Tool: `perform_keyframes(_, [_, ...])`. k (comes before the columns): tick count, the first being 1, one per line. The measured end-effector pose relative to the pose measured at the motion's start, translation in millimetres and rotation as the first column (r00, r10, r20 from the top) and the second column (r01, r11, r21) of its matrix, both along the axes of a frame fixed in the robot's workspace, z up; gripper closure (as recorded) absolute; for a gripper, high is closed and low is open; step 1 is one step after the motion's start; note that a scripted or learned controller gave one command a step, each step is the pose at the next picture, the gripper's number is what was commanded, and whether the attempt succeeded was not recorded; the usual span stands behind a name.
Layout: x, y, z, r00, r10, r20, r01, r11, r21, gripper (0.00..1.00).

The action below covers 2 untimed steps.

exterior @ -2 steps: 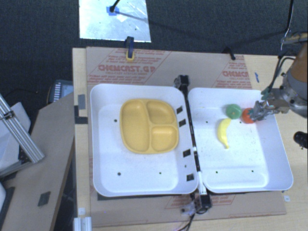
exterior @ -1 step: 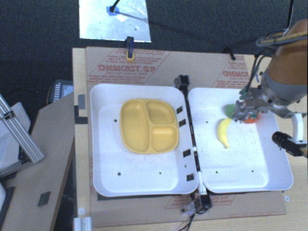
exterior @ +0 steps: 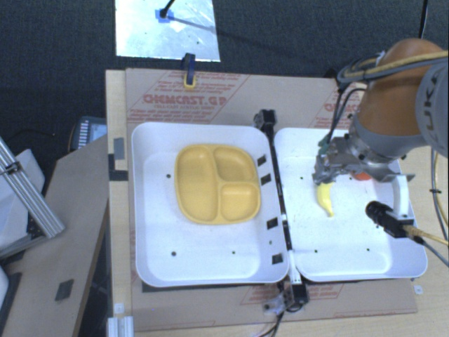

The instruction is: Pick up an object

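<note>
A small yellow banana (exterior: 325, 199) lies in the right bin (exterior: 351, 258), near its middle. My gripper (exterior: 323, 175) hangs directly over the banana's upper end, reaching in from the right under the orange-banded wrist. A small red-orange thing (exterior: 361, 176) peeks out in the right bin just behind the gripper body, mostly hidden. A yellow divided plate (exterior: 216, 184) with three compartments rests in the left bin (exterior: 161, 251).
A black divider (exterior: 275, 188) with clips runs between the two bins. Cardboard (exterior: 210, 98) lies under the bins, with a yellow-and-black clamp (exterior: 189, 70) at its far edge. A shiny foil sheet (exterior: 167, 20) lies beyond. The right bin's front half is bare white floor.
</note>
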<state>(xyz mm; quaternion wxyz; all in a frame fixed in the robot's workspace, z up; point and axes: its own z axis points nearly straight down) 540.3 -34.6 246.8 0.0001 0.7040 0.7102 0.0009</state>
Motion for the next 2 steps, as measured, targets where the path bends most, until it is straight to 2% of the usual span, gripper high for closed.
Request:
perform_keyframes(1, [-1, 45, -8, 1.0, 0.001, 0.0, -0.001, 1.0, 0.001, 1.0])
perform_keyframes(2, [-16, 92, -5, 1.0, 0.002, -0.001, -0.002, 1.0, 0.001, 1.0])
